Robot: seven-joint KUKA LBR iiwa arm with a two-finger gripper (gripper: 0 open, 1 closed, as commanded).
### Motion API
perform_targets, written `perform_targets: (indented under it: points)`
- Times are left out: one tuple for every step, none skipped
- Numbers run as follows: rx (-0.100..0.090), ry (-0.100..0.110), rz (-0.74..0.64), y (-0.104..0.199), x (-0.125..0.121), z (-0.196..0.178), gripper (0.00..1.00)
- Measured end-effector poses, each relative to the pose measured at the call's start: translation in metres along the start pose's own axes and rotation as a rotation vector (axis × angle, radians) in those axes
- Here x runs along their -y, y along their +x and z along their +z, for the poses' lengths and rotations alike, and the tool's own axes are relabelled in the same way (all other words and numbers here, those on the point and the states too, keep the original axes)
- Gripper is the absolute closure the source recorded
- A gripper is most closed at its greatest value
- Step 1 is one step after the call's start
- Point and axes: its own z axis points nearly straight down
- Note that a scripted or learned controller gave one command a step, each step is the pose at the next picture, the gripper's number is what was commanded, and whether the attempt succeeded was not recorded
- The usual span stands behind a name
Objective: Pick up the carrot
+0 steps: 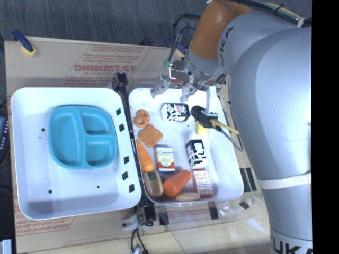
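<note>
The carrot (144, 156) is a slim orange taper lying along the left wall of the right bin (233, 165), its tip pointing toward the back. My gripper (171, 91) hangs over the back edge of that bin, well behind the carrot and above a black-and-white carton (176, 111). Its two fingers (157, 89) are spread open with nothing between them.
Around the carrot lie a pretzel (141, 118), a brown biscuit (150, 135), a small orange-labelled box (165, 159), a thicker orange-red piece (176, 182), a white bottle (197, 151) and a red box (202, 181). The left bin (26, 157) holds a blue divided tray (83, 136).
</note>
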Motion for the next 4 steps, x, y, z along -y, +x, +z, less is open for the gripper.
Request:
perform_targets:
  points:
    - [0.003,0.014,0.026,-0.048,0.097,0.002,0.00]
    - [0.001,0.007,-0.060,-0.020,0.086,0.105,0.00]
    - [0.001,0.013,-0.064,-0.020,0.086,0.095,1.00]
    - [0.001,0.013,-0.066,-0.020,0.086,0.095,0.00]
